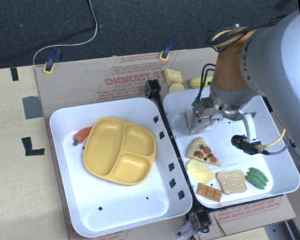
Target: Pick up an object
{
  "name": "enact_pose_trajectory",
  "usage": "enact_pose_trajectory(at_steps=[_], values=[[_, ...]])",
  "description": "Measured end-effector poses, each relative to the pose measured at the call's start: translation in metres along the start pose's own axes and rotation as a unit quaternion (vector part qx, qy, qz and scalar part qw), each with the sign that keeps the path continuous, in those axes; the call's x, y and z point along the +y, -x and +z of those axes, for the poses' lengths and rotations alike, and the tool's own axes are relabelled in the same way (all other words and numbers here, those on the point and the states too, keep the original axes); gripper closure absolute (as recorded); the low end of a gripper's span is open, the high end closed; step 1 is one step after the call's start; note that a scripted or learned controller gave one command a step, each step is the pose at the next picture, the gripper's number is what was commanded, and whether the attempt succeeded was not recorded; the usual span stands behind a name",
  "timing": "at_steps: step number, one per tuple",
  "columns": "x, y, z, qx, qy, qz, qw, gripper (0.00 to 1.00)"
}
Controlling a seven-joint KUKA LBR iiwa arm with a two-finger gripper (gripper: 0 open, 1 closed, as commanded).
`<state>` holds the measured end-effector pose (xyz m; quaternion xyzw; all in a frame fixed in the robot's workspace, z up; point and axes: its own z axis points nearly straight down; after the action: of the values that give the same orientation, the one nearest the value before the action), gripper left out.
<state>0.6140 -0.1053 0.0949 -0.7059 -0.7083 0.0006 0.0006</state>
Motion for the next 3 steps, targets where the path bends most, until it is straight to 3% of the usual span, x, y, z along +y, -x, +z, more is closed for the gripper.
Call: enact_pose_trajectory(at_steps=[1,2,3], values=[[0.0,0.0,0.001,0.0,0.0,0.0,1.0,0.0],[0.03,-0.006,0.012,0.002,-0.027,0.007,0.9996,0.0],[0.04,-0.005,0.013,0.004,-0.041,0.009,0.9991,0.0]])
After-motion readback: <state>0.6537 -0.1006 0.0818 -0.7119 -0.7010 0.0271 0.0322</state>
